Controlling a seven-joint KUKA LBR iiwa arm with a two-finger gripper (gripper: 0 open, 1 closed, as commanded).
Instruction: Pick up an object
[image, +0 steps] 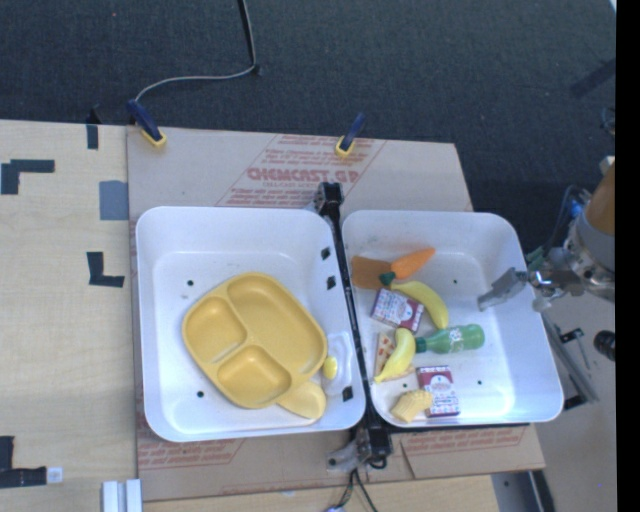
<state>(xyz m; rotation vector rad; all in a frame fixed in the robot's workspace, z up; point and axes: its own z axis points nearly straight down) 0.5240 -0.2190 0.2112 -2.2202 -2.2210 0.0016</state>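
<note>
Reaching in from the right, my claw (497, 293) hangs over the right rim of the right bin (500, 232), its grey tip pointing left toward the clutter; whether it is released or clenched I cannot tell from this angle, and nothing shows between its tips. All the things I could pick lie to my claw's left, in the left half of that bin. Nearest is a green bottle (453, 339), lying on its side just below and left of the claw, apart from it. Left of the bottle, a yellow banana (425, 300) curves down along a small red-and-white packet (397, 309), touching it. Above them, toward the far wall, an orange carrot (413, 262) lies slanted, with an orange block (368, 270) at its left end. Below the packet a second banana (398, 356) rests against a small pizza slice (384, 349), and toward the near wall sit another red-and-white packet (439, 389) and a pale yellow lump (409, 405) just beside it. The left bin (160, 240) holds a yellow divided plate (253, 335) lying flat, with a small yellow ball (330, 368) at its right edge. Both bins sit on a cardboard sheet (290, 170) clipped to the bench (50, 300).
</note>
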